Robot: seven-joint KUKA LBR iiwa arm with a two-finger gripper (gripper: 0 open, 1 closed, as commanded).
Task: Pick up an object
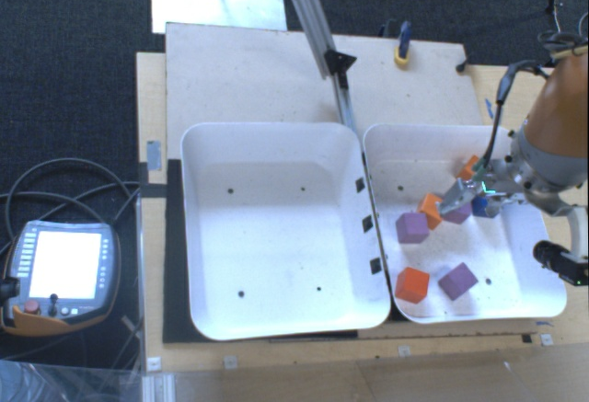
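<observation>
Gripper (457, 199) low in right bin (525, 304), orange cube (431, 208) and purple cube (456, 213) touching it; grip state indiscernible.

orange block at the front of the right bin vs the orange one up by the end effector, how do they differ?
The front orange block sits alone near the right bin's front rim, away from the end effector; the upper orange block lies right beside it. The front one shows whole and looks bigger in view; the upper one is tilted, crowded against a purple block. Both are orange cubes in the same bin.
</observation>
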